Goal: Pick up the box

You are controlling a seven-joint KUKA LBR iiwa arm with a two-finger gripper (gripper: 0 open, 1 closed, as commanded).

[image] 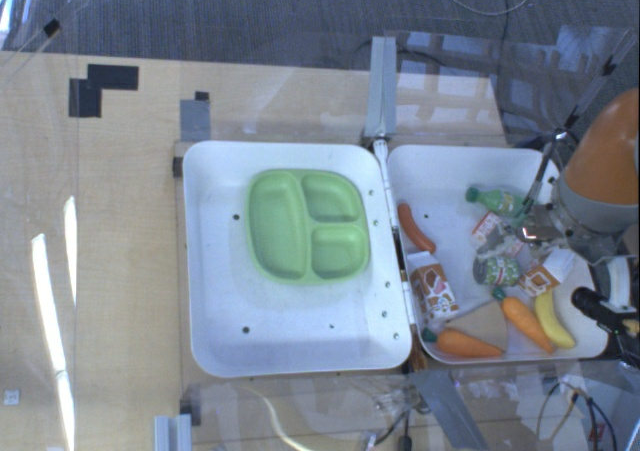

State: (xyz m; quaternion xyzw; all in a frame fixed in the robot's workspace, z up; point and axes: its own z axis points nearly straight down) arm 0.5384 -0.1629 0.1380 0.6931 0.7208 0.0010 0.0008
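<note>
A brown and white box (433, 287) lies on its side near the left wall of the right bin (440, 164). Two smaller cartons lie further right, one red and white (487, 229) and one orange and white (539, 282). My gripper (528, 231) hangs low over the right half of that bin, between the two small cartons and well to the right of the brown box. The arm's orange band (605, 161) sits just above it. Nothing shows in its grasp.
The right bin also holds a sausage (415, 227), a green bottle (496, 201), a crumpled packet (497, 267), two carrots (468, 343) (525, 324) and a banana (553, 319). A green divided plate (307, 225) lies in the left bin (215, 269).
</note>
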